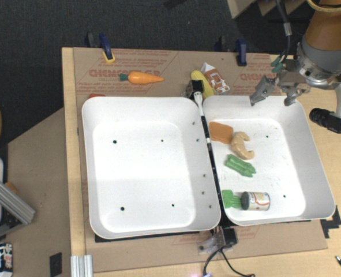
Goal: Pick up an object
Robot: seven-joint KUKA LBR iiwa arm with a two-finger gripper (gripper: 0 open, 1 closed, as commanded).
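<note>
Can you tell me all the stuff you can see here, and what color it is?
Bins: two, white, side by side on the bench.
Bread slice: one, orange-brown, right bin, near its left wall.
Croissant: one, tan, right bin, just right of the bread slice.
Pea pod: one, green, right bin, middle.
Green toy: one, green, right bin, front left corner.
Can: one, dark end with pale label, lying beside the green toy.
Carrot: one, orange, on the board behind the left bin.
Banana: one, yellow, behind the bins.
Carton: one, brown and white, beside the banana.
Clamps: two, blue, back edge of the board.
Gripper: one, grey, open fingers over the right bin's back rim.
</note>
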